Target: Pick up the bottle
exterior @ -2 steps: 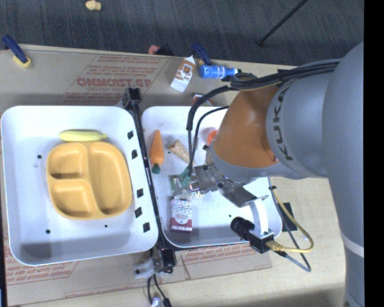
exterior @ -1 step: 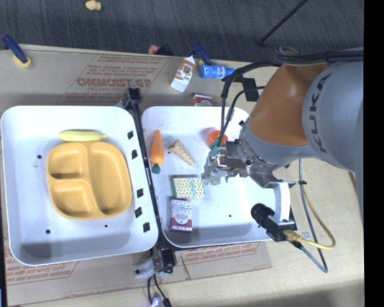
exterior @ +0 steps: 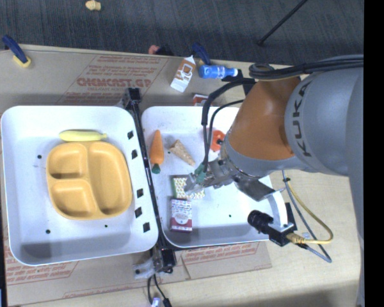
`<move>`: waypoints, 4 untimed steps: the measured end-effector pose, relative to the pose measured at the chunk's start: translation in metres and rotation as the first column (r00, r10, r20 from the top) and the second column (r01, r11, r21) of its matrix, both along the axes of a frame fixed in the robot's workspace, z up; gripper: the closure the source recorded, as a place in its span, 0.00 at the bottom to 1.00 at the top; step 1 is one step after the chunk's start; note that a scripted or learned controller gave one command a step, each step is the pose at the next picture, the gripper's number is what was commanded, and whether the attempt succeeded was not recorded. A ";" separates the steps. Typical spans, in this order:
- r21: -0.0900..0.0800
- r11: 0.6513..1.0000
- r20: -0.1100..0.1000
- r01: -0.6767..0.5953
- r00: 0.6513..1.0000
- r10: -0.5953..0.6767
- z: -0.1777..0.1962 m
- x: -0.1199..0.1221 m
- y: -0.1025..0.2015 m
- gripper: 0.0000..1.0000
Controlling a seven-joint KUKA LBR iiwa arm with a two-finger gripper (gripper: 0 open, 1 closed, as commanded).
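A small blue bottle-shaped thing (exterior: 215,72) lies on its side on the cardboard just behind the right bin (exterior: 173,115), outside it. My gripper (exterior: 198,181) hangs low inside the right bin, near its middle, over a patterned green packet (exterior: 180,185). It is well in front of the blue thing and apart from it. The grey and orange arm (exterior: 275,123) covers the bin's right half. A red-orange object (exterior: 216,137) peeks out from under the arm; what it is I cannot tell.
In the right bin lie a carrot (exterior: 156,150), an ice-cream cone (exterior: 183,152) and a dark red box (exterior: 181,214). The left bin (exterior: 19,190) holds a yellow divided plate (exterior: 89,178) and a banana (exterior: 83,135). A small carton (exterior: 183,74) lies beside the blue thing.
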State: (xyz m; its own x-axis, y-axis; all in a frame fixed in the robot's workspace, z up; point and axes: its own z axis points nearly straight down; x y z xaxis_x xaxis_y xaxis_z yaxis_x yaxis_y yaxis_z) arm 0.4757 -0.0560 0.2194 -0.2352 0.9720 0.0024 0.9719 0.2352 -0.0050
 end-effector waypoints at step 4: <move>0.002 0.866 0.000 -0.500 0.866 0.500 -0.028 0.000 0.089 1.00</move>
